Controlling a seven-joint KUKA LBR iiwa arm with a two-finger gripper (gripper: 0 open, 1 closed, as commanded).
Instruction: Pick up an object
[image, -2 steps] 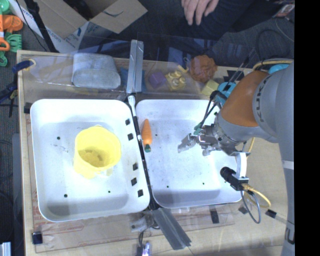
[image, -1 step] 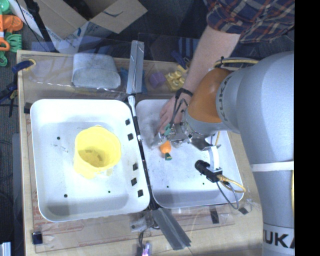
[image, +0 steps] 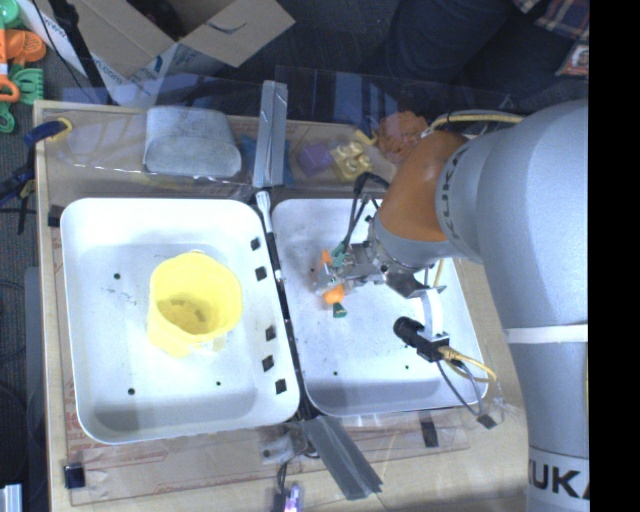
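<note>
The tool hangs over a small orange piece in the right bin; open or closed, I cannot tell. The piece looks light and rigid, and is best pinched across its width.

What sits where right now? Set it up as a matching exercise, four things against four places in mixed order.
Things:
1. yellow cup
2. small orange piece
3. grey pad
4. purple lump

Places:
A. on the bench, beyond the right bin
B. in the left bin
C. in the right bin, close by the gripper
D. on the bench, beyond the left bin

Pairs: 1-B, 2-C, 3-D, 4-A
</note>
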